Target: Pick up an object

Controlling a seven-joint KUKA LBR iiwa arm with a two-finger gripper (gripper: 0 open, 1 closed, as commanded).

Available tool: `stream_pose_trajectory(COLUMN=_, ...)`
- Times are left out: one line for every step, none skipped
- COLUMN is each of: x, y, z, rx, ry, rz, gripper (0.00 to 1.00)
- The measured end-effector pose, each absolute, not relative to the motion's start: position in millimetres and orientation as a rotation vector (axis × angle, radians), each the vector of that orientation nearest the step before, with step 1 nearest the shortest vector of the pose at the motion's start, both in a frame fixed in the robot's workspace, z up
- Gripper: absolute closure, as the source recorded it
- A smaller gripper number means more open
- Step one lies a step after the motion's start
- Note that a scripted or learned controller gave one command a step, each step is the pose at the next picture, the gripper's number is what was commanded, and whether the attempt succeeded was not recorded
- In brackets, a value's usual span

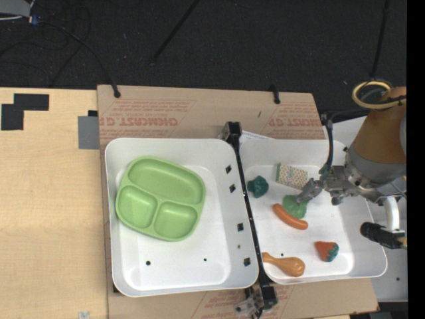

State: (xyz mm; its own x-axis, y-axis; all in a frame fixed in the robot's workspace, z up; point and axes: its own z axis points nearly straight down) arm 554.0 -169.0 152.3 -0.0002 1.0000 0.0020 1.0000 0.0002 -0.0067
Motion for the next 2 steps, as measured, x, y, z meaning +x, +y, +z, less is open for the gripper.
stream_pose_trajectory(x=549.1, y=-161, z=105, rx=-2.217, ry=-2.217, rz=0.005, gripper=0.00)
stream_pose_trajectory(x=548.7, y=-160, z=86, rx=-2.219, ry=-2.217, rz=0.004, gripper=0.00)
